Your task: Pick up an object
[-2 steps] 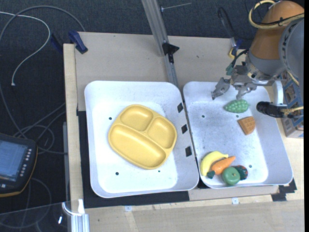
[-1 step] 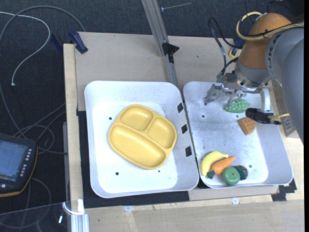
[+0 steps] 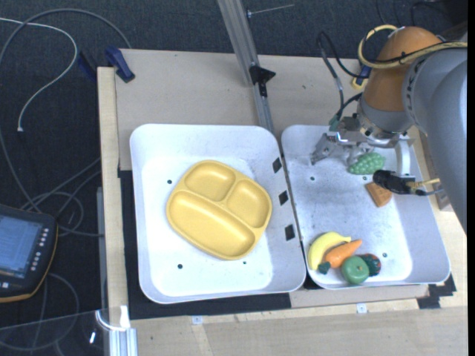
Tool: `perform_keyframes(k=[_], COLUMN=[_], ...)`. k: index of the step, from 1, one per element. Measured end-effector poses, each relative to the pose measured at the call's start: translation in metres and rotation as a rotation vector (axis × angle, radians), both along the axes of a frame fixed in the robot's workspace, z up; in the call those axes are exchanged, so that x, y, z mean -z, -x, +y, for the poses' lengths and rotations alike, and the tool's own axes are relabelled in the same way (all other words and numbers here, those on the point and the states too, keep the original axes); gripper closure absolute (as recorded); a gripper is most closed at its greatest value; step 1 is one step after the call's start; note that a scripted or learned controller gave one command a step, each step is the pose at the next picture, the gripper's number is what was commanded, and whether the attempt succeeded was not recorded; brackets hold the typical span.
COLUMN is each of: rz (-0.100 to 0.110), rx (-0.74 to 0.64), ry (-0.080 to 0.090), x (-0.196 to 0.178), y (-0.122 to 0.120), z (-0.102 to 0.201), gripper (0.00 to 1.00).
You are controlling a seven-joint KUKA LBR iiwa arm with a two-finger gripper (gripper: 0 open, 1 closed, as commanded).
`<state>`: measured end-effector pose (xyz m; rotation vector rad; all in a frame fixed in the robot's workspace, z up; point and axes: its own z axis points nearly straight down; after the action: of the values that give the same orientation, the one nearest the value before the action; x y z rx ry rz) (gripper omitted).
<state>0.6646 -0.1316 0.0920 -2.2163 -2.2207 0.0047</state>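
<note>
The claw (image 3: 358,148) hung low at the upper right of the frame with a green grape bunch (image 3: 367,162) apparently between its spread fingers, not yet lifted clear of the right bin (image 3: 415,236), leaving the pick unfinished.

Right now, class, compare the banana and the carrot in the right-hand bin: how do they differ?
The banana is yellow and curved; the carrot is orange and straight. The banana lies nearer the bin's left wall, while the carrot lies to its right, pointing up-right beside a green apple. Both lie touching in the right bin's near corner, away from the gripper.
</note>
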Motion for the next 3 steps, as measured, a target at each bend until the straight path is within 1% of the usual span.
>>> perform_keyframes(k=[1,2,3], rz=[-0.005,-0.012,-0.015], rx=[-0.001,0.001,0.000], ry=[0.001,0.002,0.003], x=[-0.013,-0.064,-0.131], y=[-0.002,-0.002,-0.006], z=[0.000,-0.009,-0.009], gripper=[1.00,1.00,1.00])
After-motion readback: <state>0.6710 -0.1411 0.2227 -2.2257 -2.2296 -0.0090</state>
